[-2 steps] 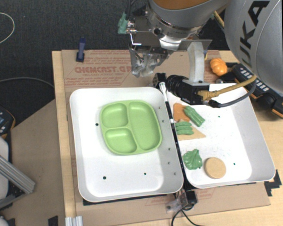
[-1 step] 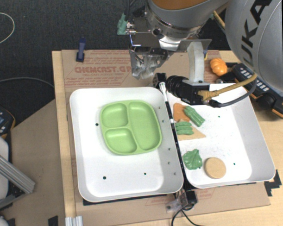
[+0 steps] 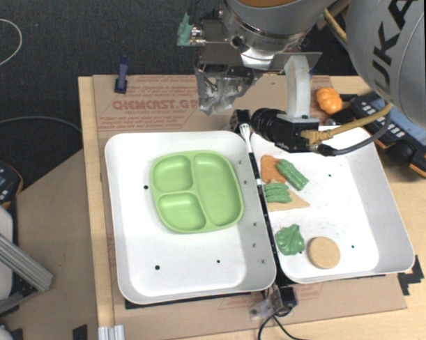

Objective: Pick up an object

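Past the far rim of the bins, over the cardboard sheet [image 3: 148,98], your gripper [image 3: 221,92] hangs roughly abv the seam between left bin [image 3: 123,204] and right bin [image 3: 367,195]. Can't tell if the claw is wide or narrow; too blurred at the tip. Nothing seen in it.

Candidates, all on the near side of the claw:
- green divided plate [image 3: 196,191]: mid left bin, flat, view-left and nearer the camera than the claw.
- orange carrot piece [image 3: 270,167]: right bin, just beside the seam, touching a green pod [image 3: 291,173]. Closest small item to the claw, by my read.
- tan wedge [image 3: 291,198] w/ a second green piece [image 3: 276,193] on it.
- green leafy piece [image 3: 290,240] and tan round disc [image 3: 323,252]: near corner, just beside each other.

Key relation: pod's long axis runs diagonal, far-left to near-right in view. If you go for it, you prob. need to come toward the camera, slightly view-right, and close across that axis. Plate looks too broad and flat except at its rim.
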Action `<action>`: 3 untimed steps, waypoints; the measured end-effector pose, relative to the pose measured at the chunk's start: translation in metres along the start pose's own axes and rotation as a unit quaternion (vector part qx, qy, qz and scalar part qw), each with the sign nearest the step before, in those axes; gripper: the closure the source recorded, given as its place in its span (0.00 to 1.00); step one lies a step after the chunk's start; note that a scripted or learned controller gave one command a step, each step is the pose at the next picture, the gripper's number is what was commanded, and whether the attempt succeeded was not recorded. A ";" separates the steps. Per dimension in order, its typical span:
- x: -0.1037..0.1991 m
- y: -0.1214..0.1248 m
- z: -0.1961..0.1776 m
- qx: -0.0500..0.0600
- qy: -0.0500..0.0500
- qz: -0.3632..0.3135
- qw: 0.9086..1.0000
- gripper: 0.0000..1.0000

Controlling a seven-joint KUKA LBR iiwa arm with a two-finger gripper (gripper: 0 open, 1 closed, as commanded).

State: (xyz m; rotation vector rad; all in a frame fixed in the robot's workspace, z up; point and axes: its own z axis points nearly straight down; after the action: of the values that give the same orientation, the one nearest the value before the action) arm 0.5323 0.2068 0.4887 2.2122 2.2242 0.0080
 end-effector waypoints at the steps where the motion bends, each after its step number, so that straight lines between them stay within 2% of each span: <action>1: 0.019 -0.052 0.167 0.013 -0.004 0.002 1.000 1.00; 2: 0.017 -0.010 0.031 -0.005 0.003 0.002 1.000 1.00; 3: -0.057 -0.052 0.079 0.007 -0.002 0.007 1.000 1.00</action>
State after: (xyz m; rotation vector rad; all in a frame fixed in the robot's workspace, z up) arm 0.4809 0.1493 0.4090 2.2325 2.2154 -0.0115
